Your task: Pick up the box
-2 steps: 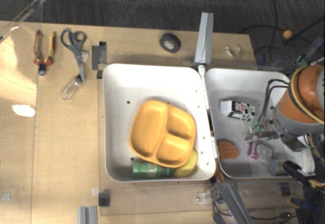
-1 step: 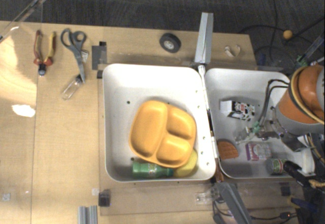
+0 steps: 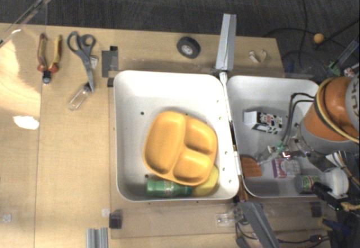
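Observation:
The box [image 3: 263,120] is small and white with dark print, lying flat in the upper left part of the right bin [image 3: 270,85]. My gripper [image 3: 283,153] hangs low over the front of that bin, below and slightly right of the box and apart from it. It sits just above a purple and white packet [image 3: 283,168]. The grey arm with its orange band [image 3: 336,107] comes in from the right and hides part of the bin floor.
A brown item [image 3: 251,167] lies at the right bin's front left and a small green can [image 3: 308,183] at its front right. The left bin [image 3: 129,129] holds a yellow divided plate [image 3: 181,147], a green can [image 3: 166,187] and a yellow-green fruit [image 3: 209,180]. Scissors [image 3: 84,53], pliers [image 3: 47,54] and a tape roll [image 3: 188,46] lie on the bench.

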Controlling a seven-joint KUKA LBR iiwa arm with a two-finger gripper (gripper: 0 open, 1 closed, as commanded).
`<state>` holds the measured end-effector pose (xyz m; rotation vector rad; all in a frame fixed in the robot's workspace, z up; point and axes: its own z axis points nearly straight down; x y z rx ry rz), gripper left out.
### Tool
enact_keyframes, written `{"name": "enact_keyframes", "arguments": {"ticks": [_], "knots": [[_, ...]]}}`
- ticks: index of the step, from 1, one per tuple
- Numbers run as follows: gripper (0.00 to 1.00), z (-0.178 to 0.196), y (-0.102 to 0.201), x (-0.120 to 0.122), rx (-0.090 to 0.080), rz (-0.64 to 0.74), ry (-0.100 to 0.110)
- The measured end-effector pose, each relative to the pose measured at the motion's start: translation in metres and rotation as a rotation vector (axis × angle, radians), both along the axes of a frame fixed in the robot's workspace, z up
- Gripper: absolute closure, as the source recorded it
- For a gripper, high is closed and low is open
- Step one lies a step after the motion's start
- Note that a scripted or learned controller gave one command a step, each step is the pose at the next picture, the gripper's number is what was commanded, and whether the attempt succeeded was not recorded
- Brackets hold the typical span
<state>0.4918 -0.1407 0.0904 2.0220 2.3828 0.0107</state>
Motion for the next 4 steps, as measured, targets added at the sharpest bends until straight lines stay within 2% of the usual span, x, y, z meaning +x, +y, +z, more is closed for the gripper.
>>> {"name": "enact_keyframes", "arguments": {"ticks": [1,2,3,4], "knots": [[1.0,0.012,-0.001,0.004,-0.003,0.001,-0.011],[0.0,0.012,-0.001,0.004,-0.003,0.002,-0.011],[0.0,-0.001,-0.032,0.0,0.003,0.037,0.002],[1.0,0.012,-0.033,0.004,-0.003,0.039,-0.008]]}}
